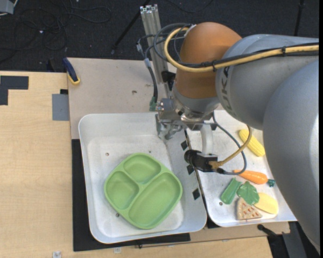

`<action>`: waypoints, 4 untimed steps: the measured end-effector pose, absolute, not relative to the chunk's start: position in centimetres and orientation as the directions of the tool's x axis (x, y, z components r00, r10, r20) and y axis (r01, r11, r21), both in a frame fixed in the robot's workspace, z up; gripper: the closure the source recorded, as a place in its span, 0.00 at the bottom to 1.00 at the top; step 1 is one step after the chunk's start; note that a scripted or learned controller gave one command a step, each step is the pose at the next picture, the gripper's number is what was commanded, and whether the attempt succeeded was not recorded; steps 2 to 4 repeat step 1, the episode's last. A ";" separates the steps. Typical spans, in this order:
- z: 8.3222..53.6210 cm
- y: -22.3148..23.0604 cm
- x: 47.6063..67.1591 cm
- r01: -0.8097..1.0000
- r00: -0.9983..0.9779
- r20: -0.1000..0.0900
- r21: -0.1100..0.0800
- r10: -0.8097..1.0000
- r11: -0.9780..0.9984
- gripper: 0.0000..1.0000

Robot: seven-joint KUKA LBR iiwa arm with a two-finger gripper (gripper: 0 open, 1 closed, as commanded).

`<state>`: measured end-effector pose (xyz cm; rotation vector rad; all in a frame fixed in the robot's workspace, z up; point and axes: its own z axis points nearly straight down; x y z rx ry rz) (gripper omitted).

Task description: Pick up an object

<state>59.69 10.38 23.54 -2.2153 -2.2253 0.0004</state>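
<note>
The gripper sits near the middle of the frame, just above the ridge where the two white bins meet, and whether it is spread or pressed together I cannot tell, since the wrist hides it from above. Nothing shows between its tips, so I would judge nothing is held.

It hangs over the upper right corner of the left bin, whose one item, a green divided plate, lies well below and left of it, flat on the floor. The candidates for picking are gathered in the right bin at the lower right: a yellow corn cob, an orange carrot, a green leafy piece, a green pod, a yellow wedge and a waffle-patterned slice, clustered close together, some touching.

The arm comes in from the right edge, its orange band above the wrist, which points straight down, cables looping around it.
</note>
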 end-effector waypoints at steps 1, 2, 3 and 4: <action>23.5 10.3 59.7 1.000 -0.003 0.000 -0.002 1.000 0.003 0.00; 23.5 10.3 59.7 1.000 -0.003 0.000 -0.002 1.000 0.003 0.00; 23.5 10.3 59.7 1.000 -0.003 0.000 -0.002 1.000 0.003 0.00; 23.5 10.3 59.7 1.000 -0.003 0.000 -0.002 1.000 0.003 0.00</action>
